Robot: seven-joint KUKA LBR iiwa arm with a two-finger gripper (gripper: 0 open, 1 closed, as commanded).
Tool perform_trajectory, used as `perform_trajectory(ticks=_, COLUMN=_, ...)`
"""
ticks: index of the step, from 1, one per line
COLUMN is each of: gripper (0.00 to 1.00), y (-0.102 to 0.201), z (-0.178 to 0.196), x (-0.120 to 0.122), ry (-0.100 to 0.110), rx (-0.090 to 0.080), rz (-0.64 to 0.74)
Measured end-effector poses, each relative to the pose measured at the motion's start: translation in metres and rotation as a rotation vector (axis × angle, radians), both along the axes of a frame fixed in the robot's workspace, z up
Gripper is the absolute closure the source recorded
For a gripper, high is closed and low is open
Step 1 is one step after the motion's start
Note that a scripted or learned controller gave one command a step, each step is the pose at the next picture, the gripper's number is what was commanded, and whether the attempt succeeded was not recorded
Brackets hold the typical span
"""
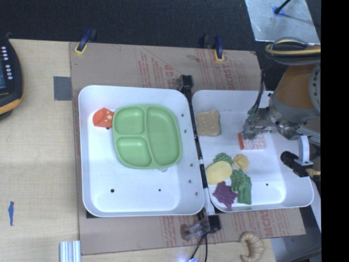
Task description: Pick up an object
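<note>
My gripper (252, 131) hangs low over the right bin (272, 198), near its upper middle. Right below it lie a small red-orange piece (241, 141) and a pinkish patch (257, 143); nothing shows between the fingers. A tan bread slice (208, 123) lies to the gripper's left. Toward the bin's front sit a yellow piece (218, 172), a smaller yellow piece (241, 161), a green leafy piece (241, 185) and a purple piece (224, 194). The left bin (98, 195) holds a green divided plate (147, 136) and a red piece with a star (102, 117).
A tan curled toy (252, 246) lies on the cardboard in front of the right bin. A black and orange pendant (6, 75) sits at the bench's far left. Clamps (218, 48) hold the cardboard's back edge. The arm's body (297, 91) looms over the right bin's right side.
</note>
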State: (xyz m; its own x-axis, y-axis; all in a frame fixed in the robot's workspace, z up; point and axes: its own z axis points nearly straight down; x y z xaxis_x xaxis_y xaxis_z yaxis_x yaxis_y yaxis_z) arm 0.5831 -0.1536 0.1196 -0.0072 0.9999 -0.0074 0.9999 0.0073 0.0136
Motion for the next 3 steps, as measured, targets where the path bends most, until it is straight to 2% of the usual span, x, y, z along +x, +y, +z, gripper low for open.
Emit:
perform_trajectory(ticks=1, gripper=0.0, y=0.0, z=0.0, x=0.0, ry=0.001, rx=0.0, rz=0.001)
perform_trajectory(ticks=2, gripper=0.0, y=-0.016, z=-0.025, x=0.002, ry=0.009, rx=0.005, rz=-0.003)
perform_trajectory(ticks=3, gripper=1.0, y=-0.016, z=-0.01, x=0.005, ry=0.0, rx=0.004, rz=-0.002)
